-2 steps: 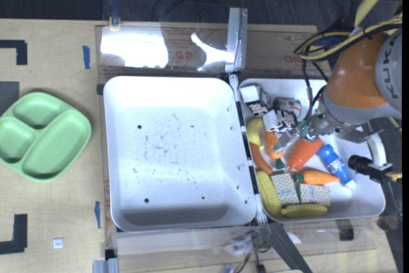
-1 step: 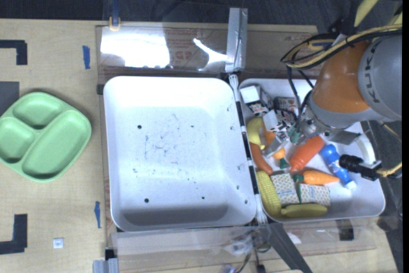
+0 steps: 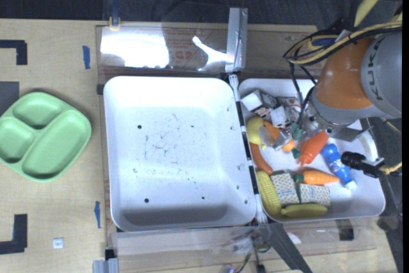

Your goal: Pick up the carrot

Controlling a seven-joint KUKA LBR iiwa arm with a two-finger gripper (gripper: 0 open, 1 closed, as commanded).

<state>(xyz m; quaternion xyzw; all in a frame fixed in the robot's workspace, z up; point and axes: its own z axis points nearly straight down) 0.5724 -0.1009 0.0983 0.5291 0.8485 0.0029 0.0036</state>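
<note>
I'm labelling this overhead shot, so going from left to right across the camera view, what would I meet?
Pale green three-compartment plastic plate → left shallow white bin → yellow corn cob at the right bin's left wall → orange carrot lying flat → blue plastic bottle → grey arm with orange band.
</note>
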